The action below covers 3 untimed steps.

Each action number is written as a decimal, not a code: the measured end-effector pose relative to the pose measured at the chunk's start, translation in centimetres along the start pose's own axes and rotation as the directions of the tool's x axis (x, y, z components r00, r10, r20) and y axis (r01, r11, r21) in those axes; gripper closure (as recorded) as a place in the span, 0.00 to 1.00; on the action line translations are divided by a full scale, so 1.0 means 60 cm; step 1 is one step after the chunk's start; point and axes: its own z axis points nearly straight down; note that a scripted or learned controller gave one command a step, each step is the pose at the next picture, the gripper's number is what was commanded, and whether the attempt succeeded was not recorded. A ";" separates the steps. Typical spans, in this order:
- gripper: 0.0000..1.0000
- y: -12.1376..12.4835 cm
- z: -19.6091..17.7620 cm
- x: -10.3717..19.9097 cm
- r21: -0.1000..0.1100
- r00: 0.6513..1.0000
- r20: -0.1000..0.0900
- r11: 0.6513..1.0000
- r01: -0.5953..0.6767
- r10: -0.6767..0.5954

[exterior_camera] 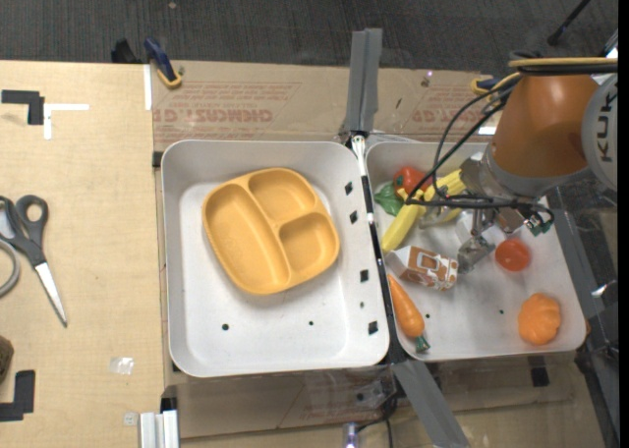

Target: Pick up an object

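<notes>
The right bin [462,343] holds several toy foods: a carrot [405,309] along its left wall, a small brown-and-white box [432,267], a yellow banana [403,223], a red and green pepper [401,186], a red tomato [512,255] and an orange [540,319]. My gripper [475,252] hangs low in this bin, between the box and the tomato, its fingertips close to the box's right end. Nothing is visibly between the fingers. The arm's orange band and cables hide the bin's far right corner.
The left bin [187,269] carries a yellow three-compartment plate [270,230]. A metal divider [366,230] runs between the bins. Scissors [34,250] lie on the wooden bench at far left. Cardboard lies behind both bins.
</notes>
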 end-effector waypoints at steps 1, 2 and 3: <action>0.00 0.020 0.000 -0.083 -0.001 0.971 0.000 0.971 -0.237 0.237; 0.00 0.014 0.001 -0.047 0.000 0.981 -0.001 0.981 -0.196 0.196; 0.00 0.020 -0.001 -0.090 0.000 0.955 0.002 0.955 -0.297 0.297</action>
